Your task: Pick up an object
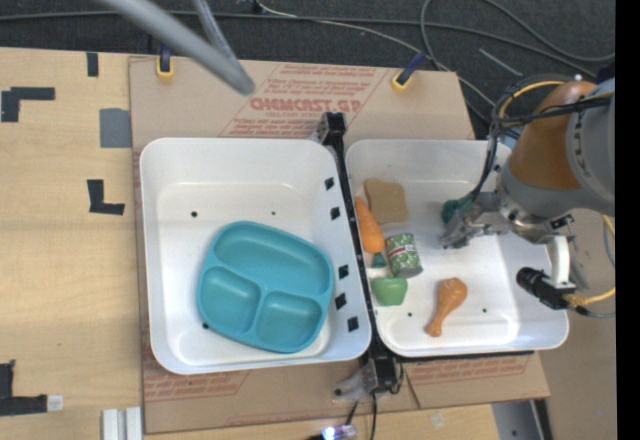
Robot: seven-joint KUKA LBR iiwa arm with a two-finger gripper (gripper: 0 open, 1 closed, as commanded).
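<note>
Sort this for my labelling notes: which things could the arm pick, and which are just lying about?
Candidates, right bin:
- chicken drumstick
- green can
- carrot
- brown slice
- green cup
- end effector, above them

Lying about:
- teal divided plate, left bin
- cables

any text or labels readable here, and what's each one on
"CHEMCAST GP": red print on the brown cardboard sheet under the two bins.
Smaller red lines above and below it on the same sheet: too blurred to read.
Label on the small green can in the right bin: pattern visible, no legible words.
</note>
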